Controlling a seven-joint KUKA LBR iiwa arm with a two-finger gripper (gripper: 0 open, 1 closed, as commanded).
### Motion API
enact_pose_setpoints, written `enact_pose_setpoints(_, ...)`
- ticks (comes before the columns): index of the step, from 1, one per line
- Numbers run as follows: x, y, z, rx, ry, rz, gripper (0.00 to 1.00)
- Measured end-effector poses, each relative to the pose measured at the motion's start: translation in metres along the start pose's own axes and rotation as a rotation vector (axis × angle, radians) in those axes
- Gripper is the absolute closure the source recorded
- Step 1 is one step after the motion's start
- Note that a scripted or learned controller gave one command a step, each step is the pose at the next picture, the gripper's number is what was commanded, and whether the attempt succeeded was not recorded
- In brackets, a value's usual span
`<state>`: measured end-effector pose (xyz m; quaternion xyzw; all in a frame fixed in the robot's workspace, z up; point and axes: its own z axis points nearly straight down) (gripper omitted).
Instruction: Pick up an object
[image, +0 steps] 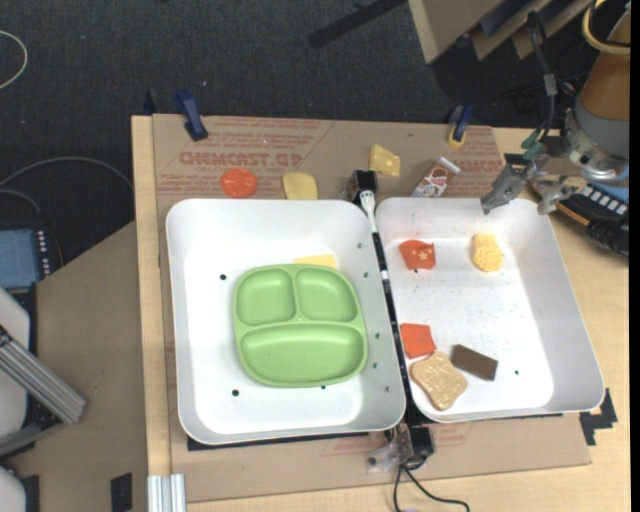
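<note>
- hovering above the far right corner of the right bin (570, 300), the gripper (520, 190) shows two dark fingers spread apart with nothing between them, so it is open and holds no object.
- the arm comes in from the right edge, grey at the wrist with an orange part above it.
- in the right bin, a yellow corn cob (487, 253) lies nearest the gripper, just below it and apart from the fingers.
- a red piece with a pale spot (418, 254) lies to the left of the corn cob, near the bin's left wall.
- toward the near side of that bin, an orange-red square (416, 339) touches a tan toast slice (439, 381), and a brown bar (473, 362) lies just beside the toast.
- the left bin (195, 300) holds a green divided plate (298, 325) with three compartments; a pale yellow wedge (316, 262) peeks out at its far edge.
- a black marker (367, 200) lies along the seam between the bins at the far side.
- on the counter (300, 150) behind the bins rest an orange-red round item (239, 182), a yellow lump (299, 186), a yellow cheese piece (384, 160) and a small red and white packet (434, 180).
</note>
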<state>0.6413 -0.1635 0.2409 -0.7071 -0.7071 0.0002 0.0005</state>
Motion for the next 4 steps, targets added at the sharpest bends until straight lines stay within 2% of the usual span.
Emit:
enact_pose_setpoints(1, -0.061, 0.008, 0.059, 0.003, 0.000, 0.004, 0.00)
enact_pose_setpoints(2, -0.043, 0.001, 0.162, 0.008, 0.003, -0.001, 0.00)
enact_pose_setpoints(3, -0.044, 0.004, 0.144, -0.004, -0.002, -0.001, 1.00)
enact_pose_setpoints(4, 0.034, 0.003, 0.136, 0.002, 0.003, -0.006, 1.00)
